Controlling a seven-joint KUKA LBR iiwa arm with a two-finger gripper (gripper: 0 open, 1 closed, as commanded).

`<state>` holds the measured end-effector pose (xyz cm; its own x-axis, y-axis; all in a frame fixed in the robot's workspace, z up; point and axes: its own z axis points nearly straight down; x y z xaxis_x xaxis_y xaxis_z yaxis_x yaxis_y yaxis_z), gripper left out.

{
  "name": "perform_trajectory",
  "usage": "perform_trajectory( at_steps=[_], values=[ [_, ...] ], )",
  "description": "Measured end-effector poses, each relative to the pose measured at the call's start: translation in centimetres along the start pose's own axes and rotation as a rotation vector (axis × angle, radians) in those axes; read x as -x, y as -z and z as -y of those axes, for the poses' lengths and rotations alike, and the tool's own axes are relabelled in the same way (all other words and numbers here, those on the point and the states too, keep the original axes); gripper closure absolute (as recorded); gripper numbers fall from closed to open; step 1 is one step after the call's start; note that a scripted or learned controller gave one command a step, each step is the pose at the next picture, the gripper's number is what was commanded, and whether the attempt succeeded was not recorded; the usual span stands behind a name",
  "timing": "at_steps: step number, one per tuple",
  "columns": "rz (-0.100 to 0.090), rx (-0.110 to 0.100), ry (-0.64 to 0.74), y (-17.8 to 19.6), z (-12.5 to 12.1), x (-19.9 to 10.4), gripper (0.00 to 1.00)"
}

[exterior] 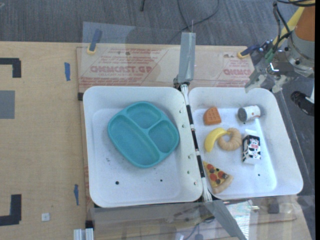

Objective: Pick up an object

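Observation:
The right bin (287, 171) holds several toy foods: an orange waffle piece (212, 116), a grey can (248, 113) lying on its side, a yellow banana (214, 138) touching a tan doughnut (230, 139), a black-and-white milk carton (251, 149) and a pizza slice (218, 177) at the near left corner. My gripper (262, 86) hangs over the bin's far right rim, above and behind the can. It is open with nothing between its fingers.
A teal divided plate (143, 133) lies in the left bin (100, 184). A grey post (187, 59) stands behind the divider between the bins. Cables (280, 24) trail near the arm at the upper right.

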<state>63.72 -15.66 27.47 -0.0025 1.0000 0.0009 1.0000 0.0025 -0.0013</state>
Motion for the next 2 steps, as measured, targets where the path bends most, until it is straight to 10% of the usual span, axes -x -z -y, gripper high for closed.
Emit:
perform_trajectory(
  at_steps=[1, 2],
  values=[
    [0.001, 0.000, -0.010, -12.7, -0.5, 6.8, 0.00],
    [-0.003, 0.006, -0.046, -18.1, 4.7, 5.3, 0.00]
  ],
)
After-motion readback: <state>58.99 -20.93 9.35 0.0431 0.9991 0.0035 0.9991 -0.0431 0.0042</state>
